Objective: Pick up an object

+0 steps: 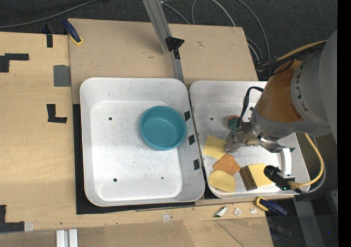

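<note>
A teal bowl [162, 127] sits in the left bin [104, 97], toward its right side. The right bin [211, 97] holds a pale yellow block [213, 146], an orange wedge [226, 163], a round yellow piece [222, 181] and a small brush with a dark head and yellow handle [256, 176], all near its front. My gripper [235, 137] hangs low in the right bin, just right of the pale yellow block and above the orange wedge. The wrist hides how its tips meet the objects.
The grey and orange arm [290, 103] covers the right bin's right half. A slanted metal pole [156, 15] rises behind the bins. Cables [219, 4] lie at the back. A blue-and-yellow clamp [72, 32] sits at the board's far left corner, another clamp [269, 205] at the front right.
</note>
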`<state>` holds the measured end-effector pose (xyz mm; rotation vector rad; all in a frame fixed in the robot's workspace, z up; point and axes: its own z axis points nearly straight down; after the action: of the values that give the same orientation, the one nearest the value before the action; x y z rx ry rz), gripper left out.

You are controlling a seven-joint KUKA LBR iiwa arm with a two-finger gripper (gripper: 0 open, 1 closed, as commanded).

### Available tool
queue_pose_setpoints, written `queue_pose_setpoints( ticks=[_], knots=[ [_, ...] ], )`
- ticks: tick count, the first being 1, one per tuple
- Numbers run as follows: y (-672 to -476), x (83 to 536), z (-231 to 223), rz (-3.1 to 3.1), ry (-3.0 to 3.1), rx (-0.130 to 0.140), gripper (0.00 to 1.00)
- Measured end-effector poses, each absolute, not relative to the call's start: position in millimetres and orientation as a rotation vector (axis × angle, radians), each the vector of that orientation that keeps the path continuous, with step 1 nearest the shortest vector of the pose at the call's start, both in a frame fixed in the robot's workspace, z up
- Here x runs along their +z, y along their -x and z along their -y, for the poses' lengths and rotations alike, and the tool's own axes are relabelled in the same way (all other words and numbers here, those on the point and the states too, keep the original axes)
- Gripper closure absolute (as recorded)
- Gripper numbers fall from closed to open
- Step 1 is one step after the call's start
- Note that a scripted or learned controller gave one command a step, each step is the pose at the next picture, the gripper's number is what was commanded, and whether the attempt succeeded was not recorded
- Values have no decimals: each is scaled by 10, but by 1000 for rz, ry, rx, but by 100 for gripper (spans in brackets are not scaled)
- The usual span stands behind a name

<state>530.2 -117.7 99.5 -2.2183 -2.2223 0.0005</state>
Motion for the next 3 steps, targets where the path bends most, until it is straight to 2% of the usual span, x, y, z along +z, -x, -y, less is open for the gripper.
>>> queue_pose_setpoints(
  ticks=[2, 3],
  knots=[
    [-5177, 1935, 1205, 2224, 2222, -2, 100],
    [-5177, 2024, 1201, 2222, 2219, 1, 100]
  ],
)
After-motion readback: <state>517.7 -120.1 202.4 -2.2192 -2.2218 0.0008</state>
